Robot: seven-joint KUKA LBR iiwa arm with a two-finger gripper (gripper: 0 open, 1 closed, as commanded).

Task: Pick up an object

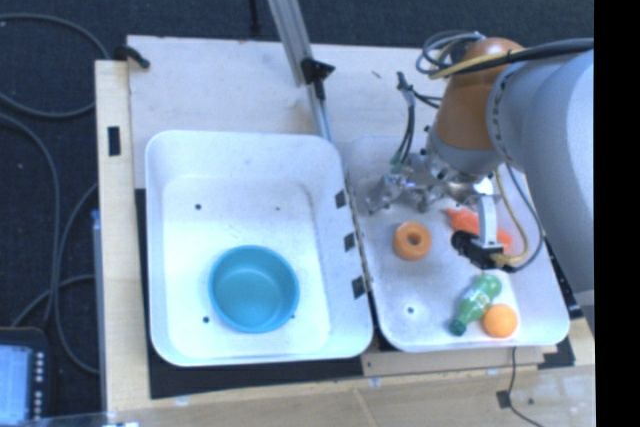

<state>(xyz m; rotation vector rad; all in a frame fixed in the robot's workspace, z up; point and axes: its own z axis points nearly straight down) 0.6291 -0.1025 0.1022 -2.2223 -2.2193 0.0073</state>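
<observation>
The right bin point(420, 320) holds an orange ring point(411, 241) near its middle. A green bottle point(472, 304) lies toward the front, with an orange ball point(500, 320) touching its right side. An orange-red object point(463, 217) lies partly under the arm's hardware. My gripper point(432, 187) hangs over the back of the right bin, just behind and to the right of the ring. The wrist hides its tips.
A blue bowl point(254, 288) sits in the left bin point(180, 165), toward the front. A slanted metal pole point(288, 10) rises behind the bins. Cables point(520, 215) loop off the wrist over the right bin's right side.
</observation>
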